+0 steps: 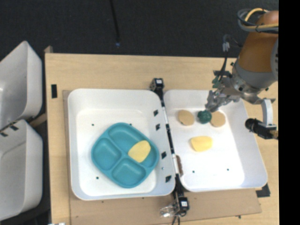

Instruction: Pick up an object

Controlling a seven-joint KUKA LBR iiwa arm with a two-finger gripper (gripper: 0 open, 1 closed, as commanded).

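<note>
My gripper [212, 104] hangs over the back of the right bin [248, 172], its tip just up and right of a small dark green object [204, 117]. That green piece lies between two tan round pieces, one to its left [186, 117] and one to its right [218, 120]. Nearer the front lies a yellow lump [201, 143]. I see nothing lifted off the bin floor.
The left bin [84, 111] holds a blue divided plate [112, 153] with a yellow piece [139, 151] in its right compartment. A ridge with black clips [165, 130] separates the bins. The grey and orange arm [255, 55] stands over the right bin's back right corner.
</note>
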